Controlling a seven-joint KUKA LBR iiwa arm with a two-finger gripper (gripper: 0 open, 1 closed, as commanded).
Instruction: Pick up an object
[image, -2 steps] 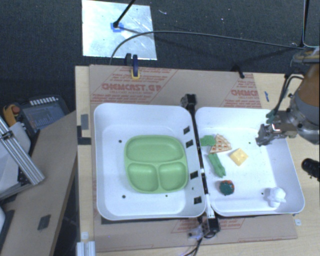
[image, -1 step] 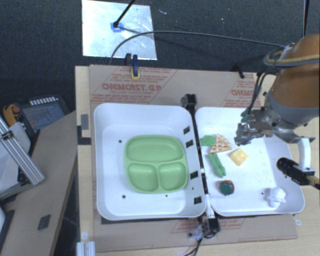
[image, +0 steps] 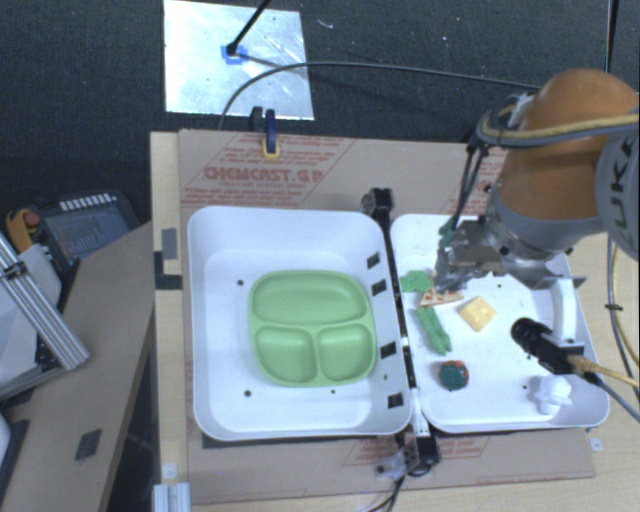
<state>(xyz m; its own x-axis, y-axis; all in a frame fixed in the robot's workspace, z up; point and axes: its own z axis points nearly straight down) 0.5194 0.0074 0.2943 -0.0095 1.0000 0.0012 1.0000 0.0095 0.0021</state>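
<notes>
Camera view: gripper (image: 452, 272) is low over the right bin (image: 500, 415), at the bin's 10 o'clock corner. Clenched or released: can't tell, the arm (image: 560, 150) bulk shades it.

Crowded there:
- tan flat piece (image: 441, 297) just at gripper's 6 o'clock, contact unclear
- green leafy piece (image: 413, 281) at its 8 o'clock, by the bin wall
- long green piece (image: 435, 330) at 6 o'clock of the tan one, just beside it
- yellow block (image: 478, 314) at gripper's 4 o'clock, apart from the rest
- teal ball (image: 455, 375) further down at 6 o'clock, lying alone

Nothing visibly gripped.

Left bin (image: 220, 260) holds a green plate (image: 310, 328) with three compartments, all bare. Black clips (image: 378, 288) line the seam between bins.

Off-bench at 9 o'clock: handheld controller (image: 85, 230). Blue clamp (image: 268, 125) at 12 o'clock on the cardboard sheet (image: 300, 170).
</notes>
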